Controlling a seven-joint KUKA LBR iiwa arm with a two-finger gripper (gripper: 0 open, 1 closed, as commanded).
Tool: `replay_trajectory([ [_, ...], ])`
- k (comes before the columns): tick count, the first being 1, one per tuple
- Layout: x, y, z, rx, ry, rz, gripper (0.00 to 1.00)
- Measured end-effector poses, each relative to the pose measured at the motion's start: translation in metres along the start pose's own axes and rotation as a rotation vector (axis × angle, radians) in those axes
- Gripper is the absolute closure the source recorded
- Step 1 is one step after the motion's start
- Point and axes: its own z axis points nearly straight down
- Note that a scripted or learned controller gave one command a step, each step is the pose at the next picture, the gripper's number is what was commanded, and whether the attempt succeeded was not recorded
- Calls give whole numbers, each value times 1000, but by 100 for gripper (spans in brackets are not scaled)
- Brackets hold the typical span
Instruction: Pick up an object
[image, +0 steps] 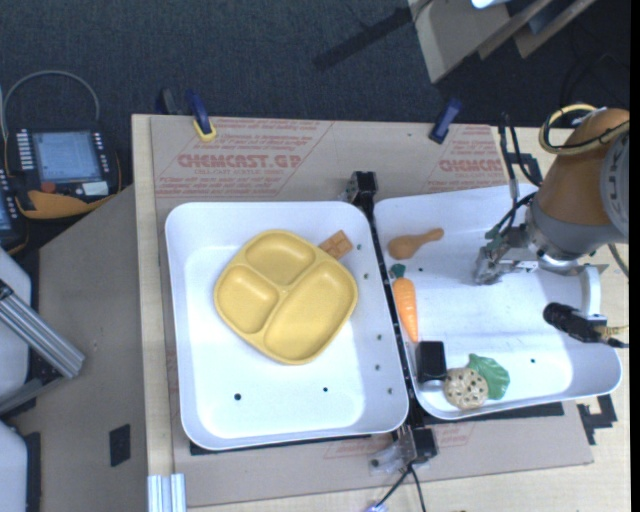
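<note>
Toys lie in the right bin (560, 372), and the gripper (492, 268) hangs over its far part, just under the orange band of the arm (580, 190). From where I stand I cannot tell if the hand is spread or pressed together, and I see nothing pinched in it.

The closest toy is the little tan drumstick (415, 243), near the hand on its left side. The carrot (405, 308) lies along the wall between the two bins. Down at the near edge sit a black block (431, 360), a round cookie (462, 387) and a green leaf (492, 372), all bunched up and touching.

I think the drumstick is the easy pick, since it lies alone. The hand should go right over its middle, come straight down and squeeze across the thin part. The carrot is so close to the wall that a finger might bump it.

The yellow plate (286, 295) fills much of the left bin (200, 390).
</note>
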Motion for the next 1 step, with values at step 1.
replay_trajectory([
  [1,-10,-1,-56,9,-1,1,100],
])
